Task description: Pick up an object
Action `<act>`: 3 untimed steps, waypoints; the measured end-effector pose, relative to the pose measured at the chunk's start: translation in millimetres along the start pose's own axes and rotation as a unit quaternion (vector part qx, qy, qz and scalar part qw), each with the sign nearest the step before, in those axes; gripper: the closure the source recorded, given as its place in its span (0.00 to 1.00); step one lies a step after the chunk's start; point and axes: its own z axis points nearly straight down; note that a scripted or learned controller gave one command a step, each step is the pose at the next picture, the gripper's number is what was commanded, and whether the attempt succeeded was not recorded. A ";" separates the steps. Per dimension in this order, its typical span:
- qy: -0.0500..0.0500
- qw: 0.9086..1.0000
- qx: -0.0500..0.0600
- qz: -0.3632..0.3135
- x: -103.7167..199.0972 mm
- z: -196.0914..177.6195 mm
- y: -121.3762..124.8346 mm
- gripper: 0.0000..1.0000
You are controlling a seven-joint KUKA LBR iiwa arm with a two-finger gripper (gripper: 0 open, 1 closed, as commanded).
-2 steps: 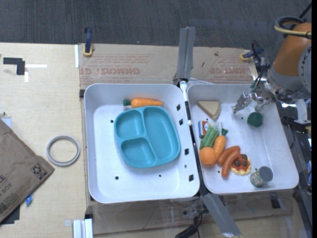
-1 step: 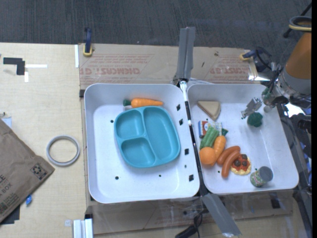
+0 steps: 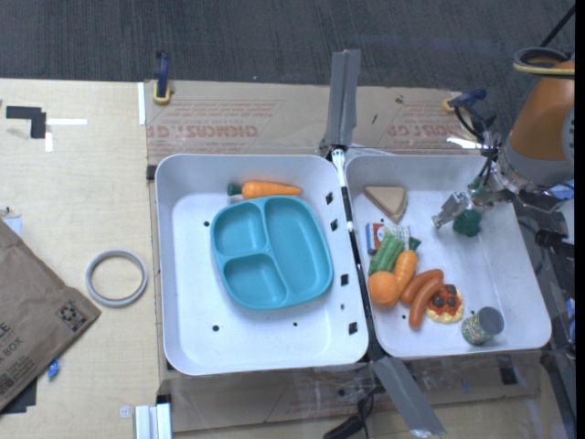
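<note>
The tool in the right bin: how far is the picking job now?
Done: the arm has reached into the right bin. In hand: the tool sits low beside a small green object, but a grip on it cannot be confirmed. Left: a clear grasp and a lift; the carrot and blue tray lie in the left bin.

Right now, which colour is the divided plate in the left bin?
Light blue; the divided plate shows best in the camera view.
</note>
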 end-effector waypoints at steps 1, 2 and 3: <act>-0.001 1.000 0.000 0.001 -1.1 -8.6 0.5 1.00; -0.001 1.000 0.000 0.001 -1.1 -8.5 0.4 0.00; -0.001 0.997 0.000 -0.080 38.0 0.1 -43.1 0.00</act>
